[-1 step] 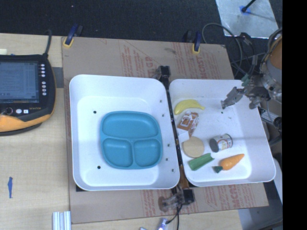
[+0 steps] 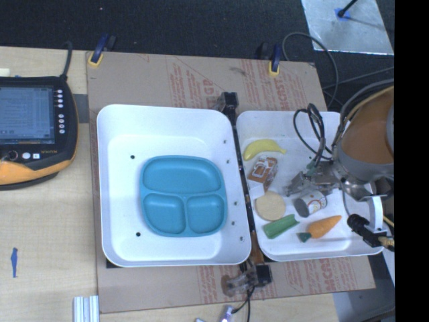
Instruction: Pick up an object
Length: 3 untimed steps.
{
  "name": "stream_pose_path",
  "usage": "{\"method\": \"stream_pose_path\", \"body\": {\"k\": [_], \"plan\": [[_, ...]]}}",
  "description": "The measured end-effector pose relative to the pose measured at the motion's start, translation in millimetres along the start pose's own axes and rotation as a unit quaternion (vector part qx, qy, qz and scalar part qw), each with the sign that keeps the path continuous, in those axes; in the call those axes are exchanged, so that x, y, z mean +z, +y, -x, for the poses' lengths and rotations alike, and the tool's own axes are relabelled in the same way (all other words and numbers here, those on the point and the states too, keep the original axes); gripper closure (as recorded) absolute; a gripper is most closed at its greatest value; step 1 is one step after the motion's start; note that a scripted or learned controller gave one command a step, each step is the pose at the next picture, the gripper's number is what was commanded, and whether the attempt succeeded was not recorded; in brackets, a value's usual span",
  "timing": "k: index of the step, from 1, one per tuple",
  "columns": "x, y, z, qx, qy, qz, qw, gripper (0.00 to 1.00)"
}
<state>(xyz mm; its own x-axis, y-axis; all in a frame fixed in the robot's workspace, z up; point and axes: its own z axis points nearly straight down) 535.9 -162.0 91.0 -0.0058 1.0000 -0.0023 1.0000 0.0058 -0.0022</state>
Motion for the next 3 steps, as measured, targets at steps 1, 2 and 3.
{"method": "stream_pose_path", "body": {"k": [1,2,3], "plan": [[0,-46,-30,0.000,0.001,-0.001,1.0000,0.00],[-11,-45,-29,-0.002,0.000,0.000,1.0000,1.00],[-101,-11,-107,0.000,0.002,0.000,1.0000,1.00]]}}
